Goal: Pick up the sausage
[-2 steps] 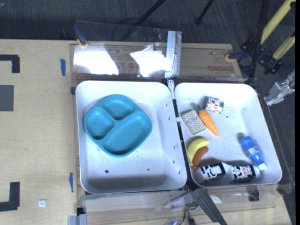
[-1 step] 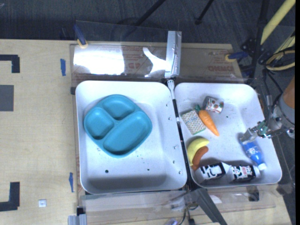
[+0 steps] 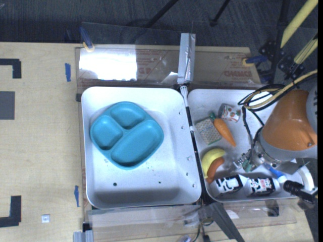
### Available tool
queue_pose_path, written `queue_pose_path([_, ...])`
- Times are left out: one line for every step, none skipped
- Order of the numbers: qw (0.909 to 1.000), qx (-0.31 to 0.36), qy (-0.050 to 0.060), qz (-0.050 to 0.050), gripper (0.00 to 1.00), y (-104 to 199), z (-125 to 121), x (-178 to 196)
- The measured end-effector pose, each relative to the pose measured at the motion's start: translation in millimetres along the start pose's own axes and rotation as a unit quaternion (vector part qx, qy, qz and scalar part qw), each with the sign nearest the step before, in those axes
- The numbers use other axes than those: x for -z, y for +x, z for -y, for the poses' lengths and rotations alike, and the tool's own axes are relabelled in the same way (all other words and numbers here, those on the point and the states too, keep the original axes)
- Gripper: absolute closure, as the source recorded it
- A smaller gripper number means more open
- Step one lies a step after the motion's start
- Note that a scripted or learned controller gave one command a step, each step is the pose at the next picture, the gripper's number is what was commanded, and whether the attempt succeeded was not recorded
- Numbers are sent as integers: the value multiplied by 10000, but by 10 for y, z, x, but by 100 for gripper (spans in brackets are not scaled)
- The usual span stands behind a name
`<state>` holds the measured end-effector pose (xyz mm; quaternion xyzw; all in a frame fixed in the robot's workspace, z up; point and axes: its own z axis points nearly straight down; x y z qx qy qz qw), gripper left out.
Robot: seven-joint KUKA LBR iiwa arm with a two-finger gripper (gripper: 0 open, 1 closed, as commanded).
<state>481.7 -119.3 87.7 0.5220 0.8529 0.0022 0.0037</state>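
One sausage (image 3: 214, 167), small and probably light and slick, lay beside the lemon (image 3: 212, 157); gripping across its middle looked best. Whether the end effector (image 3: 247, 161) was open or closed could not be told.

a robot lab is indicated: two white bins (image 3: 96, 150) are set on a taped wooden bench (image 3: 35, 135), tripod legs (image 3: 227, 4) and cables (image 3: 262, 97) are seen on dark carpet (image 3: 126, 4).

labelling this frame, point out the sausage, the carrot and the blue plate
sausage (image 3: 214, 167): camera view, middle of its reddish body
carrot (image 3: 224, 132): camera view, middle of its orange body
blue plate (image 3: 136, 144): camera view, floor of its largest compartment
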Motion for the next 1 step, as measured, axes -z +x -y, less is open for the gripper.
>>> queue_pose_path([9537,-3008,18,-2,100,128,-88,-5])
